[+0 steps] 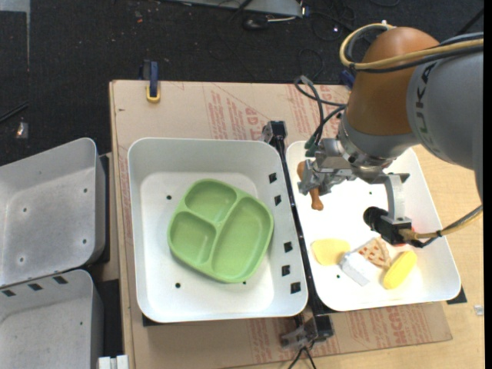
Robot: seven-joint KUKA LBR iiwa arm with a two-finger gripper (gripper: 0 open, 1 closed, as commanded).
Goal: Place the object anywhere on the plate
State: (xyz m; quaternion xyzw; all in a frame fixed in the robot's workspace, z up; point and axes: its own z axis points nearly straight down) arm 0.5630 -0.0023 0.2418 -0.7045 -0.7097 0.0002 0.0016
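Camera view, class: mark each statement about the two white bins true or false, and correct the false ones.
1. The green divided plate lies in the left bin. True.
2. A yellow banana-like toy lies on the plate. False: it lies in the right bin.
3. The plate has three compartments. True.
4. The gripper is above the left bin. False: it is over the right bin, near its left wall.
5. A small orange-brown object shows just beneath the gripper. True.

Bench point(200, 102) with two white bins point(146, 206)
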